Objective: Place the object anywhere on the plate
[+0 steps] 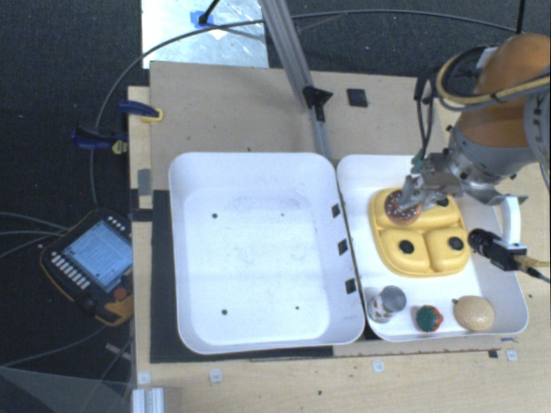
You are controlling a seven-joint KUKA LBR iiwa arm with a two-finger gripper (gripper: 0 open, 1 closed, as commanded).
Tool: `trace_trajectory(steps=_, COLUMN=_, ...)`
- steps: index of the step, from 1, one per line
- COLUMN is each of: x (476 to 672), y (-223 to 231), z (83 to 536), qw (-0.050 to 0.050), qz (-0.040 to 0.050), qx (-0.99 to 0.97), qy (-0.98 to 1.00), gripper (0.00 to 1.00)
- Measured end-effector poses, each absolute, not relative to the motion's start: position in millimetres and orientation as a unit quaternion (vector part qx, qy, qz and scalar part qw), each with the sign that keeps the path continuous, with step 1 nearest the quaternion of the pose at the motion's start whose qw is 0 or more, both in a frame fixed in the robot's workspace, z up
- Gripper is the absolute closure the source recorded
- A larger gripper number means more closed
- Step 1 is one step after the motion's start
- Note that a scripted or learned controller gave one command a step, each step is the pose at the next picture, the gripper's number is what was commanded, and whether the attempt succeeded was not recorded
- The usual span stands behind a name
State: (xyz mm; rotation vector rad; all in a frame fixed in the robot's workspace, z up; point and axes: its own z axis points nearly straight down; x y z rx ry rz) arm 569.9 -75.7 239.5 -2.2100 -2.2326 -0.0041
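Camera view: we look down on two white bins side by side, the arm (504, 101) reaching in from the right.
Gripper: the gripper (411, 198) is low over the yellow plate (422, 235); we cannot tell how its fingers stand.
Right bin (516, 304): it lies under the gripper and holds the plate, which has three compartments.
Task object: a pinkish-brown ring-shaped piece (401, 207) sits in the plate's upper compartment, right at the gripper tips; whether it is gripped we cannot tell.
Other contents, counted: three small things in a row below the plate, nearer the camera than the gripper: one grey-and-white piece (387, 302), one red-and-green ball (428, 317), one beige egg-shaped piece (473, 312).
Left bin (251, 248): left of the gripper, well apart.
Around: one handheld controller (90, 262) far left on the dark floor; one metal pole (288, 41) slanting above the bins; blue clamps (120, 123) at the bench's left edge.
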Motion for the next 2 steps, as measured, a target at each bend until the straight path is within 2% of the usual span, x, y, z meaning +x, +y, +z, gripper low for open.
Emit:
trace_trajectory(steps=1, x=577.1, y=-23, z=226, qw=0.001, qz=-0.0011, qx=-0.703, qy=-0.711, gripper=1.0)
trace_trajectory(steps=2, x=578.3, y=27, z=235, qw=0.0, qz=-0.0015, qx=-0.703, qy=-0.711, gripper=1.0)
